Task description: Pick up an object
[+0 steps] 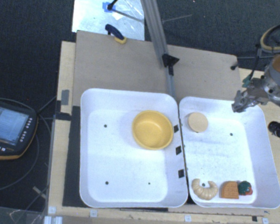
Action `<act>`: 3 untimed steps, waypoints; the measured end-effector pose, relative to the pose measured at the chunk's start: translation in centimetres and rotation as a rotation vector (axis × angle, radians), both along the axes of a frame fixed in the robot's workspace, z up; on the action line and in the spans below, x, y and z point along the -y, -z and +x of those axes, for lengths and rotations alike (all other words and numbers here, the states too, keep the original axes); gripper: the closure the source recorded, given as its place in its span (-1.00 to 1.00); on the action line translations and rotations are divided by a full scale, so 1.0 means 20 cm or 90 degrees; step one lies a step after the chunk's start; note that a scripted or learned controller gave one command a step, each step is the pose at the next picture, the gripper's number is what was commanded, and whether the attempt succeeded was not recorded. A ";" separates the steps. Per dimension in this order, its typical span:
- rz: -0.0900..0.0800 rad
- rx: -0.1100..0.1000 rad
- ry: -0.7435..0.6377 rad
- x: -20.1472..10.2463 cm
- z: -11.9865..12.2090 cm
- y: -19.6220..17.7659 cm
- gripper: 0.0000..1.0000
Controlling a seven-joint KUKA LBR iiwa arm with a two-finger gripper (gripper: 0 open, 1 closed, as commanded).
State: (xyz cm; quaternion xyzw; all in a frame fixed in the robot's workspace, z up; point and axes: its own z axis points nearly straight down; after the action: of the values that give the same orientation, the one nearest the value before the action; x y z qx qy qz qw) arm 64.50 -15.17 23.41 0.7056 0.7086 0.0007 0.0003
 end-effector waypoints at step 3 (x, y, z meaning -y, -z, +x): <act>0.000 -0.001 0.001 -0.75 -0.17 0.00 1.00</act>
State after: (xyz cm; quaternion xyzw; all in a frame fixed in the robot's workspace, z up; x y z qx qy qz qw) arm 61.19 -0.24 23.38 0.7060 0.7082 0.0000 -0.0004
